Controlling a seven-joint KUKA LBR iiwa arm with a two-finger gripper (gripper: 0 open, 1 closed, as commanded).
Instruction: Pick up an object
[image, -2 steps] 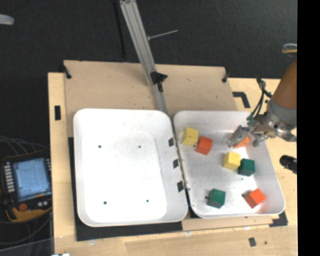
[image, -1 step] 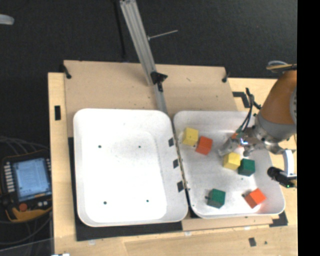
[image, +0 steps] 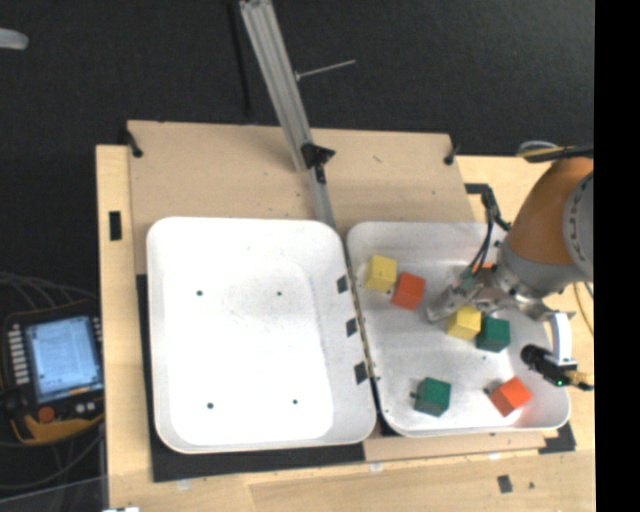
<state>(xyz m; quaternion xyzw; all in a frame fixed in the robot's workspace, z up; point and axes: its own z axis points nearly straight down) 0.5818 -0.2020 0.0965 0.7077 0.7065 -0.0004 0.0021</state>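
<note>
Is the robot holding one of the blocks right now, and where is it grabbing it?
It cannot be told. The end effector is down in the right bin, right at a yellow block beside a green block, but a grip on it is not clear.

Two white bins are seen side by side on the worktop (image: 240, 180). In the right bin (image: 400, 420), the gripper (image: 452, 303) is lowered beside a yellow block (image: 464, 324), itself touching a green block (image: 493, 333).
</note>
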